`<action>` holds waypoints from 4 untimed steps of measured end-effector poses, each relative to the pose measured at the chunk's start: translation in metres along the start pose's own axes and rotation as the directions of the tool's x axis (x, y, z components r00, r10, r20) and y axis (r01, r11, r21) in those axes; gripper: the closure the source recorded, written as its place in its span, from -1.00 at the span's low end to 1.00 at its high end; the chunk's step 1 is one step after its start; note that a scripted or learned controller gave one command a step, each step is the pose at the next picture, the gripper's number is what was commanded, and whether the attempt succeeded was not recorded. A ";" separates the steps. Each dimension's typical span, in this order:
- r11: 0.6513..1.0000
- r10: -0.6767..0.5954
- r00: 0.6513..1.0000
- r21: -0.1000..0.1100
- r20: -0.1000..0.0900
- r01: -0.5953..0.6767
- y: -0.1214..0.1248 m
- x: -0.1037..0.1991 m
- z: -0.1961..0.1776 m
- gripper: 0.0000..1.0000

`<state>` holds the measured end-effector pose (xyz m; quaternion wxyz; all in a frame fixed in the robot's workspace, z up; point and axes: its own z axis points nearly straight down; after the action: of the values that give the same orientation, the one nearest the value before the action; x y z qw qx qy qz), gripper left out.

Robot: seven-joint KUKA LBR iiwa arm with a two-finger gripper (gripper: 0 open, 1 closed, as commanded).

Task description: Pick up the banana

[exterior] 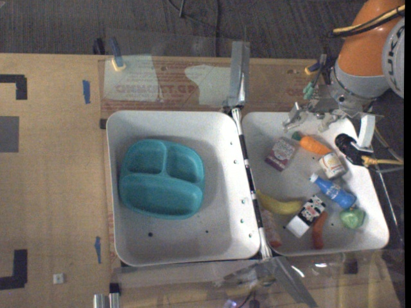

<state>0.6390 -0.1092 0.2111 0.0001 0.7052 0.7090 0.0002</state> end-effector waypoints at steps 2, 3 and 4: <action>0.910 -0.414 0.910 -0.012 0.007 0.414 -0.127 -0.001 0.122 -1.00; 0.747 -0.665 0.747 -0.005 0.006 0.665 -0.158 -0.056 0.099 -1.00; 0.711 -0.704 0.711 -0.004 0.005 0.704 -0.158 -0.009 -0.019 -1.00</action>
<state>0.4815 -0.1195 0.2301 0.0031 0.3825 0.9240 0.0008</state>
